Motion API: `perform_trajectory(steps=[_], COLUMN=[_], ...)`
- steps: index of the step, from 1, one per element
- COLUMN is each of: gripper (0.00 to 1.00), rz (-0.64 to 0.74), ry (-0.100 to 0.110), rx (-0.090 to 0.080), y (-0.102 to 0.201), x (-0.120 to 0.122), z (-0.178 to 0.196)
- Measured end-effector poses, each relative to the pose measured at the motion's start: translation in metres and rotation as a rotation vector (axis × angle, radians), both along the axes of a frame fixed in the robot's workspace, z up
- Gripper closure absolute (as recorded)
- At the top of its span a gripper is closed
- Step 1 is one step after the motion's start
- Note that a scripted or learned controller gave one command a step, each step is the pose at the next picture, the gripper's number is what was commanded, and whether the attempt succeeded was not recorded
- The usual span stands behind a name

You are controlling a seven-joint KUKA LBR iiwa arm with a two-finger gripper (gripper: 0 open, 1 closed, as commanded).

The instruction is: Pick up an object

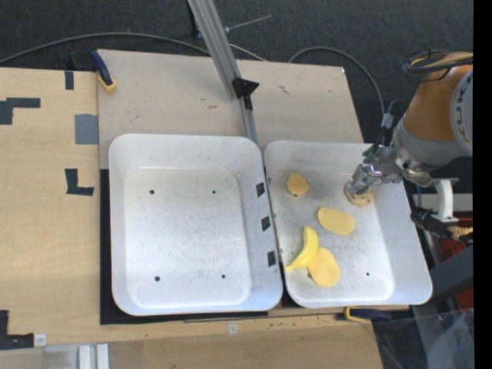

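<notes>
Five small pieces lie in the right bin (400, 283); none is lifted yet. The gripper (361, 184) sits low over a tan piece (359, 199) directly beneath it, the rest off to its side. Whether it is open or holding that piece, I cannot tell.

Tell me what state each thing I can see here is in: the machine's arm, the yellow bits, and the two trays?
End effector: lowered into the right bin, right over a small tan piece.
Tan piece: lying on the bin floor, under the end effector.
Small yellow chunk: lying loose, alone.
Oval yellow piece: lying flat, alone.
Banana: lying flat, touching another yellow piece.
Right bin: holds all the pieces.
Left bin: speckled floor.
</notes>
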State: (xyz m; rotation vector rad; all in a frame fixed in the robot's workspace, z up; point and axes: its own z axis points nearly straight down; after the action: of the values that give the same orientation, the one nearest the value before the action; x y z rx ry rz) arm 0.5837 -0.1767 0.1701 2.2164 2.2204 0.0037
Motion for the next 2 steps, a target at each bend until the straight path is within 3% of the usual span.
perform_trajectory(steps=[1, 2], gripper=[1.00, 1.00], rz=[0.000, 0.000], ry=[0.000, 0.002], rx=[0.000, 0.001], y=[0.000, 0.001], x=[0.001, 0.002], z=[0.053, 0.079])
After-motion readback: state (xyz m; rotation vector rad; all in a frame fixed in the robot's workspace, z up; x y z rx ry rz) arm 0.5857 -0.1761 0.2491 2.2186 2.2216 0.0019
